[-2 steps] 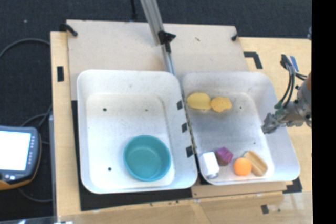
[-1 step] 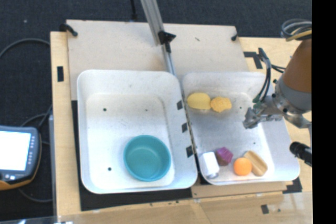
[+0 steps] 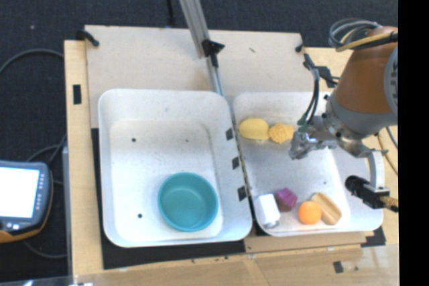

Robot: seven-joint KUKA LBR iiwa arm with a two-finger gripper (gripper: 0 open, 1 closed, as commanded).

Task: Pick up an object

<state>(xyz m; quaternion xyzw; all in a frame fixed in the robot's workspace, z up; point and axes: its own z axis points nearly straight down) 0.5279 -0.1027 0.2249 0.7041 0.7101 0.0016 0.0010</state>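
From my remote station I see the arm come in from the right, its orange band and grey wrist covering the far right corner of the right bin; the arm's upper part is cut off at the frame edge. The gripper hangs over the middle of that bin, small and blurred, and I cannot tell how its claw stands or whether it has anything.

Just left of it lie a smooth yellow lump and a bumpy, darker yellow piece, touching each other, their pair lined up left to right along the bin's far half. The yellow lump is oval, long axis running left-right.

At the near edge sit a white block angled near-far, a small purple piece just beside it, an orange ball, and a tan bread-like roll touching the ball, slanting from far left to near right.

The left bin bears a teal bowl, upright, in its near right part.
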